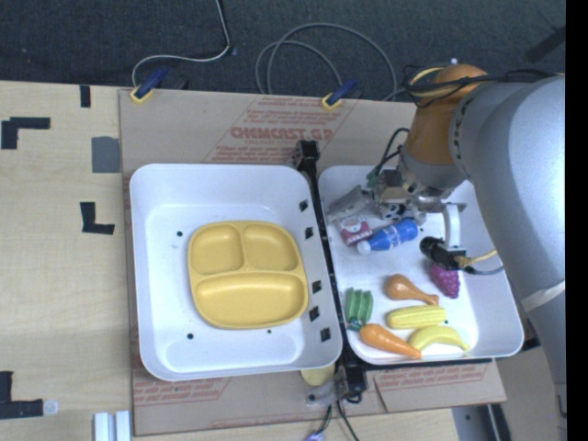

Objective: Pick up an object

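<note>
The right bin (491, 338) holds several toy foods: a blue bottle (390, 236), a pink-labelled packet (354, 233), a purple grape bunch (446, 278), an orange drumstick (409, 289), a corn cob (415, 317), a banana (439, 339), a carrot (388, 340) and green beans (357, 305). My gripper (395, 200) hangs low over the bin's back part, just above the blue bottle and the packet. The wrist and cabling hide its fingertips.
The left bin (152, 246) carries a yellow divided plate (246, 274) in its middle. Black clips (308, 159) join the bins along the centre wall. The grey arm (514, 173) covers the right bin's far right. Cables (303, 49) lie behind the bins.
</note>
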`<action>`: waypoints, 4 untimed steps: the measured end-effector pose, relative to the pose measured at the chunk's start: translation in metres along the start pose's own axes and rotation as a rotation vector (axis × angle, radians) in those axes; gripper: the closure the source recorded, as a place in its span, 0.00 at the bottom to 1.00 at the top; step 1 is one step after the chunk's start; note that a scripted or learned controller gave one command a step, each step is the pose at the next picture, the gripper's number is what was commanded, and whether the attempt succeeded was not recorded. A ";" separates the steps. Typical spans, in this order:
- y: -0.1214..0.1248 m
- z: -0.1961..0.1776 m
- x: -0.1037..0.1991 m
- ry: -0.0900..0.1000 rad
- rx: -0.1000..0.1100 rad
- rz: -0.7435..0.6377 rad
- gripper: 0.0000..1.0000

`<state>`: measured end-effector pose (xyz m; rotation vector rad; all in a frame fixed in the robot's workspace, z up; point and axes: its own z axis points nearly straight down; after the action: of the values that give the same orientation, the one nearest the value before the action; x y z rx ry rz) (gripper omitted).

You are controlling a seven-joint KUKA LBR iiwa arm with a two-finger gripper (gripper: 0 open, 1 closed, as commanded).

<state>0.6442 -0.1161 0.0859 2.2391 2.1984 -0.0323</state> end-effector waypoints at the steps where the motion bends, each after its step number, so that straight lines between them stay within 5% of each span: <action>1: 0.023 -0.107 0.048 0.016 -0.023 -0.022 0.00; 2: -0.008 -0.025 -0.013 0.015 -0.010 -0.016 0.00; 3: 0.026 -0.112 -0.069 0.013 -0.019 -0.018 0.00; 4: 0.006 -0.032 0.012 0.011 -0.012 -0.022 0.00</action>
<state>0.6506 -0.1033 0.1176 2.2147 2.2224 -0.0067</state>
